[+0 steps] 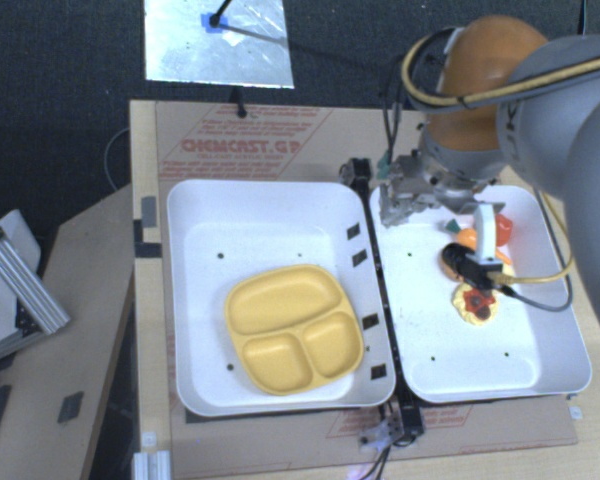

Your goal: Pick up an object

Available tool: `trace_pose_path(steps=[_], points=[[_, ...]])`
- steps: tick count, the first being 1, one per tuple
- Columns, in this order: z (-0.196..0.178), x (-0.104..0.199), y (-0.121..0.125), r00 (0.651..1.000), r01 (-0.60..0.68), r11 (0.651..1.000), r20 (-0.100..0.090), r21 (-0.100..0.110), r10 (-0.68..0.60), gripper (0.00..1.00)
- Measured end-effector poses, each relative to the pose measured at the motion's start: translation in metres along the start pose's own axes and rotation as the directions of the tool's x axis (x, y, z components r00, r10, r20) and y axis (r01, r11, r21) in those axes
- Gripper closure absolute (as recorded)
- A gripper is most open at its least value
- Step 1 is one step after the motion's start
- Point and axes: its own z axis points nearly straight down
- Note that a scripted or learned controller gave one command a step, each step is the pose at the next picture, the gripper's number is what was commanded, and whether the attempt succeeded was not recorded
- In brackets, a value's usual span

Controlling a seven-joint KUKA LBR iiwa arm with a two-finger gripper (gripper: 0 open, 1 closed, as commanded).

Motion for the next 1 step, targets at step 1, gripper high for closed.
trace_pose_path(steps=[1], points=[[0.0085,0.0570,0.0033,1.000,-0.001,1.000,0.000,0.001,0.001,1.00]])
